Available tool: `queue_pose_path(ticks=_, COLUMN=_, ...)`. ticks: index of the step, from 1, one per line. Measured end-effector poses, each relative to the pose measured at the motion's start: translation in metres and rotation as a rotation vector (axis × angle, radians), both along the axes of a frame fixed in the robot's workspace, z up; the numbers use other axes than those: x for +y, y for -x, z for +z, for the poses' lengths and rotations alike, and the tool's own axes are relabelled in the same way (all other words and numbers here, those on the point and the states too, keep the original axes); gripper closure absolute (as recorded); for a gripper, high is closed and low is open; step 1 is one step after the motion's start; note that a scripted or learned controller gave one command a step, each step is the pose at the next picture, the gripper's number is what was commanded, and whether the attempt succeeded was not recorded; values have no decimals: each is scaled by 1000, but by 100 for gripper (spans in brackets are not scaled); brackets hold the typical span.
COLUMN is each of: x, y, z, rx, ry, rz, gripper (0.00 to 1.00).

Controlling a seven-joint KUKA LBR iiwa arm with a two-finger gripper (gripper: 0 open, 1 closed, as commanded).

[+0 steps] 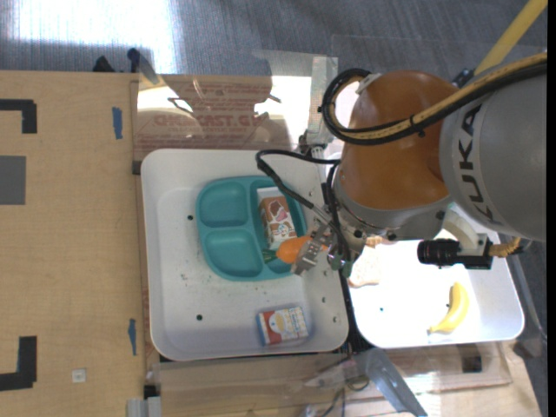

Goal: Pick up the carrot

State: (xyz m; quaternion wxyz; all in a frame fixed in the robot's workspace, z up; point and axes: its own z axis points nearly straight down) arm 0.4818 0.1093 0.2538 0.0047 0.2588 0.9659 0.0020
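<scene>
- My gripper (311,252) is at the teal tray's (228,233) right edge, closed around the carrot (291,249).
- The carrot sits at that edge, just below the tray's small carton (277,218).
- A banana (452,309) lies well right of the tray.

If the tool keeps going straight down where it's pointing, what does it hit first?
Most likely the carrot: the tool sits right beside it, at the right edge of the teal tray in the left bin. Depth is unclear from this slanted view, so it could instead land on the tray rim.
</scene>
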Motion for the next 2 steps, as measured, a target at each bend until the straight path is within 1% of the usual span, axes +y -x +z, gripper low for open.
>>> queue_pose_path(ticks=2, x=2, y=-3, z=20, rx=-10, ry=0, rz=7, gripper=100)
